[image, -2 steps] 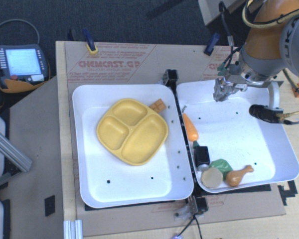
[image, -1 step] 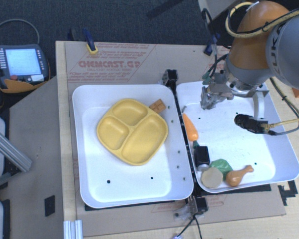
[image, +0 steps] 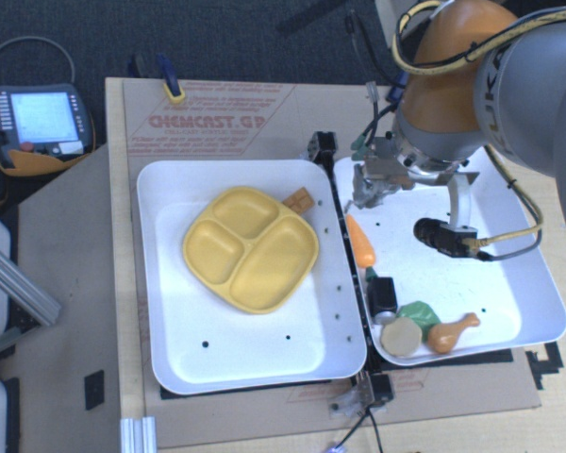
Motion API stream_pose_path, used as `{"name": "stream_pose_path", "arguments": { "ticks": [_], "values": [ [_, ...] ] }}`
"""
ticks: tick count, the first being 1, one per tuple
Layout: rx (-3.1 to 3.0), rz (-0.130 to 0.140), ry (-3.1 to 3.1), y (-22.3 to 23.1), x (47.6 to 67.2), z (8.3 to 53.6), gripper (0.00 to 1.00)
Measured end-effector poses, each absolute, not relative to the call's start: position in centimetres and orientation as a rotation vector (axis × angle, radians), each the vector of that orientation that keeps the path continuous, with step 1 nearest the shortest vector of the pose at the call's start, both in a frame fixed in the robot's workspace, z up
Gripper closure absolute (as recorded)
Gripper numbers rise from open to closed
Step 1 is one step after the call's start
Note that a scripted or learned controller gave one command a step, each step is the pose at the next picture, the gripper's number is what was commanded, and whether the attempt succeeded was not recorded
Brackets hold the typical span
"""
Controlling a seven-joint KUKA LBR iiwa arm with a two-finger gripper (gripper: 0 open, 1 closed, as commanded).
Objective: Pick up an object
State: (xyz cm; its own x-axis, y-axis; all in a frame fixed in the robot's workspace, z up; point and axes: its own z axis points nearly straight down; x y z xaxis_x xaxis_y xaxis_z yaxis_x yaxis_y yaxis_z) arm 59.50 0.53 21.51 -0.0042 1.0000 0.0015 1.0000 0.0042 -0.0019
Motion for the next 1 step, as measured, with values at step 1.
{"name": "stream_pose_path", "arguments": {
  "ticks": [1],
  "values": [
    [-2.215, 0.002, -2.223, 4.65, 57.34, 22.76, 1.00]
  ]
}}
